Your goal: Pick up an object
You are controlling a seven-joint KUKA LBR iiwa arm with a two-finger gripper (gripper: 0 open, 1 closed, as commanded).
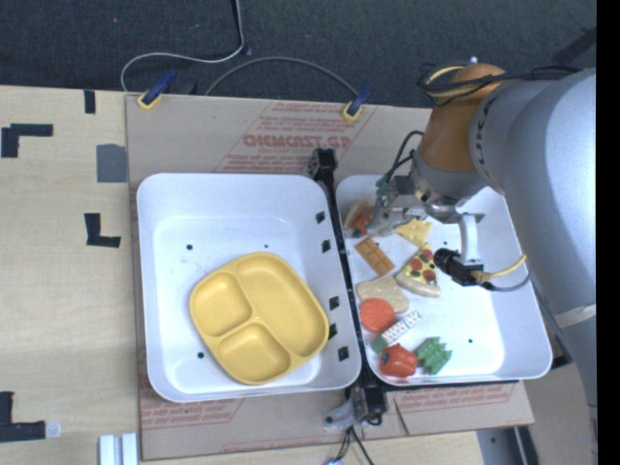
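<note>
**benchwatcher:** Biggest worry from here, I'd say: the arm [542, 163] hangs low over the right bin [513, 356], and the toy food in there is packed tight. If the pincer [387, 201] drops into that cluster at the bin's upper left, it could easily shove two pieces together or nudge one away rather than catch it. It's also close to the wall between the bins, so a finger clipping the rim seems possible.

**tray_guy:** Is it spread or pressed together?

**benchwatcher:** Can't tell, it's a dark blur under the wrist. Nothing visibly pinched either.

**tray_guy:** So what's in the bins?

**benchwatcher:** Largest first: the left bin [165, 211] holds a yellow divided plate [257, 316], lying flat (three compartments, nothing in them). The right bin has the small stuff: a pale bread-ish slab [380, 289], a pizza slice [421, 272], an orange ball [377, 314], a yellow cheese wedge [415, 231], a brown cracker [373, 254], a red tomato thing [397, 359] touching a green piece [434, 355], plus a small reddish bit [359, 223] just beside the pincer. Any of those could be the pick; the reddish bit and cheese are nearest.
</note>
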